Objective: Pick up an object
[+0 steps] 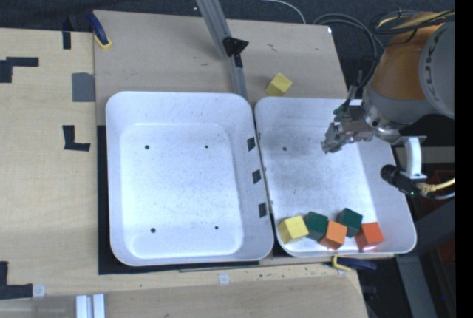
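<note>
Several small blocks lie along the near edge of the right bin (pixel 295 168): a yellow block (pixel 293 228), a dark green block (pixel 316 223), an orange block (pixel 335 234), a second green block (pixel 350 220) and a red-orange block (pixel 369 234). My gripper (pixel 336 137) hangs over the bin's upper right part, well away from the blocks. Nothing shows between its fingers.
The left bin (pixel 181 176) sits beside the right one. A lone yellow block (pixel 279 84) rests on the bench behind the right bin. A grey metal pole (pixel 211 2) slants in from the top, ending at a black clamp (pixel 235 47).
</note>
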Robot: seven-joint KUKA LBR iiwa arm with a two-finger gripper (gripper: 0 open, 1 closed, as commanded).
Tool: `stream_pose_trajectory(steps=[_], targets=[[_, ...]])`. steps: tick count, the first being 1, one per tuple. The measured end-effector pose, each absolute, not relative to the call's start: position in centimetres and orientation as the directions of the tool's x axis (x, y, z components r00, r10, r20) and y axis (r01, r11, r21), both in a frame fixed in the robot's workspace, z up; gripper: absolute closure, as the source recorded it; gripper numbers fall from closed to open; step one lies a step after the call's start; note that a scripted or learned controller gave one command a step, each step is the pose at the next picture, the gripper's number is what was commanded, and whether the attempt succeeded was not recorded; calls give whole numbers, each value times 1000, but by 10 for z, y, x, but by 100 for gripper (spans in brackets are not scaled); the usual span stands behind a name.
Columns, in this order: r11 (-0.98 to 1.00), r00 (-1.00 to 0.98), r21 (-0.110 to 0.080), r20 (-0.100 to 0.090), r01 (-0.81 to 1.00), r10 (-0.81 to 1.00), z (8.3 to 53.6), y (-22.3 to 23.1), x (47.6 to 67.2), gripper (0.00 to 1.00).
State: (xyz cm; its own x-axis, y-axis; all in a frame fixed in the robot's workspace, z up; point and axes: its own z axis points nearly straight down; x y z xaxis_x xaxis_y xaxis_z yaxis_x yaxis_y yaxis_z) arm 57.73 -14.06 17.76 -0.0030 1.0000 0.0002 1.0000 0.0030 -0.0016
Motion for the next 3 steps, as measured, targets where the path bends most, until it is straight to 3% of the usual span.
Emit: stream_pose_trajectory(steps=[1,2,3], targets=[[1,-1,-1,-1,1000,1000,273,-160,526,100],[1,-1,-1,-1,1000,1000,273,-160,526,0],[5,-5,-7,2,1000,1000,191,-127,583,0]])
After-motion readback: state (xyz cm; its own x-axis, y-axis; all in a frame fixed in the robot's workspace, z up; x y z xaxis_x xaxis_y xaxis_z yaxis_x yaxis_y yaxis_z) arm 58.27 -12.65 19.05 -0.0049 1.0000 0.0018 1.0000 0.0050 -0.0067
